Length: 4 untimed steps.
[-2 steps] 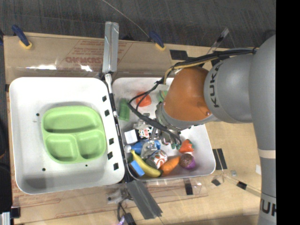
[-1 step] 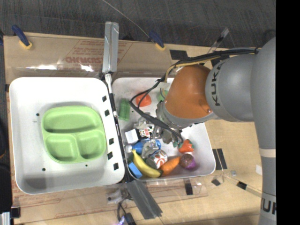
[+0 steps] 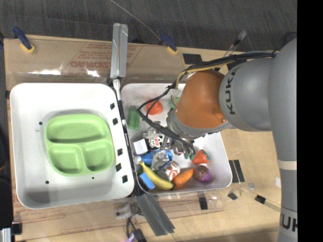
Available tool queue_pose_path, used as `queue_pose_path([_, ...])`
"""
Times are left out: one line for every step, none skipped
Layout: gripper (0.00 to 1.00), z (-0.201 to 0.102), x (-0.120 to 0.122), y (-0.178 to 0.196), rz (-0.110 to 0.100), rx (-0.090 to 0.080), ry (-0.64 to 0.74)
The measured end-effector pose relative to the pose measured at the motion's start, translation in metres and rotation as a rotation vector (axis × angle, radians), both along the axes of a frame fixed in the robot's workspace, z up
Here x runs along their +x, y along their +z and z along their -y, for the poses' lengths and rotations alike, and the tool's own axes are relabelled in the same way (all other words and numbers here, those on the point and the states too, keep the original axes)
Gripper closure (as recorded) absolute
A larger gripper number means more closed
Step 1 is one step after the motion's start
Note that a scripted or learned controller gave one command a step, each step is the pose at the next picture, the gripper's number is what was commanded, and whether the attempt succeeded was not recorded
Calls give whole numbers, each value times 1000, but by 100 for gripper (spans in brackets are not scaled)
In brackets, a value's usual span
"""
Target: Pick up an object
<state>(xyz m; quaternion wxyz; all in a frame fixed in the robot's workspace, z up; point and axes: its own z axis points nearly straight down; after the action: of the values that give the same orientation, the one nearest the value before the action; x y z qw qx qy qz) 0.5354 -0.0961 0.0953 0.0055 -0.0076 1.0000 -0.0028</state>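
Observation:
The right bin [image 3: 222,150] holds a heap of toys. Along its front lie a yellow banana [image 3: 157,180], an orange carrot [image 3: 183,177], a purple round fruit [image 3: 202,174] and a red-and-white can [image 3: 172,170]. A red fruit with a green top [image 3: 200,158] sits just behind them. A green piece [image 3: 133,119] and an orange-red piece [image 3: 156,107] lie further back. My gripper [image 3: 165,146] hangs low over the middle of the heap, under the orange wrist band [image 3: 199,102]. It sits among a white-and-black cube [image 3: 140,146] and blue pieces [image 3: 148,158].
The left bin [image 3: 25,115] carries a green divided tray [image 3: 78,144]. A metal bar [image 3: 119,49] stands at the back between the bins. The grey arm [image 3: 262,95] covers the right bin's back right part. Cables [image 3: 151,105] loop over the bin's back.

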Motion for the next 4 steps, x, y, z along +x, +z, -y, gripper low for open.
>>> queue_pose_path([0,4,-9,3,11,-3,-109])
queue_pose_path([0,47,3,0,-4,1,417])
queue_pose_path([0,83,5,0,-2,1,596])
queue_pose_path([0,101,-18,2,11,7,715])
